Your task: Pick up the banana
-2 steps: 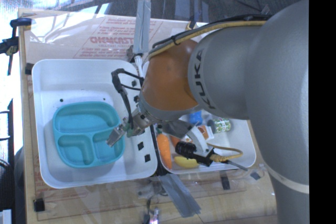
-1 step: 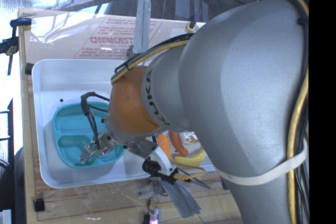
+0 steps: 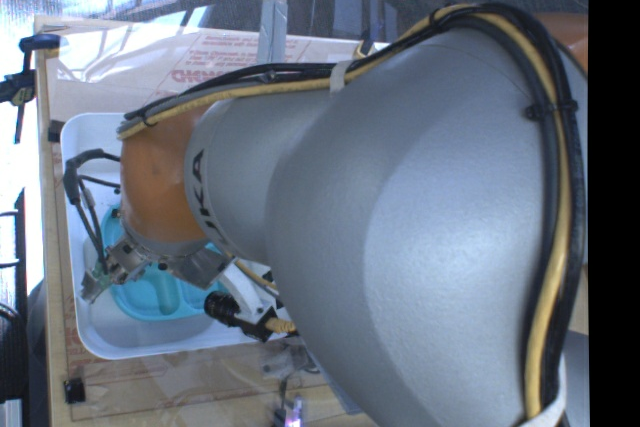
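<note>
Bench surface (image 3: 150,390) carries a white bin (image 3: 75,140). Banana cannot be made out. Pincer (image 3: 100,280) sits low inside the bin, finger state indeterminate; a light-blue object (image 3: 155,300) lies just beside it. Grey arm (image 3: 420,215) covers the rest.

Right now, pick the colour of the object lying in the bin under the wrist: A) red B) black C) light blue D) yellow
C: a light blue object lies on the white bin floor just below the arm's orange band.
</note>
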Controlling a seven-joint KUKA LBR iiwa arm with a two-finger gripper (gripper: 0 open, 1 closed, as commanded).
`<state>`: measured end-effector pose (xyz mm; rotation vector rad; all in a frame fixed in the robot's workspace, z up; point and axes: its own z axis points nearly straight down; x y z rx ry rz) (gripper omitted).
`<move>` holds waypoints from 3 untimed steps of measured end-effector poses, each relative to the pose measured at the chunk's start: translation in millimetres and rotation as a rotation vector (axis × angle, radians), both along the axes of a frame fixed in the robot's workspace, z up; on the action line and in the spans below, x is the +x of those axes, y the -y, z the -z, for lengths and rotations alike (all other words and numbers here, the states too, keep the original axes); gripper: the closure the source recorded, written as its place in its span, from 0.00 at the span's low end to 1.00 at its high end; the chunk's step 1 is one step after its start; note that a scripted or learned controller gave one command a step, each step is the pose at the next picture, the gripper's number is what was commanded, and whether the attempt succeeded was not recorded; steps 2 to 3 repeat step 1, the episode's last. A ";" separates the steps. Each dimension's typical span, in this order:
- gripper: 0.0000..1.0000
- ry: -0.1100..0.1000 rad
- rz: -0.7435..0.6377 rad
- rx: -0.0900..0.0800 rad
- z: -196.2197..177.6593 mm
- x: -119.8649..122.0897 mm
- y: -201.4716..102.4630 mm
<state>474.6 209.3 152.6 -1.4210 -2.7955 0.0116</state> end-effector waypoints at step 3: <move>0.00 -0.004 -0.394 0.004 4.6 0.9 60.8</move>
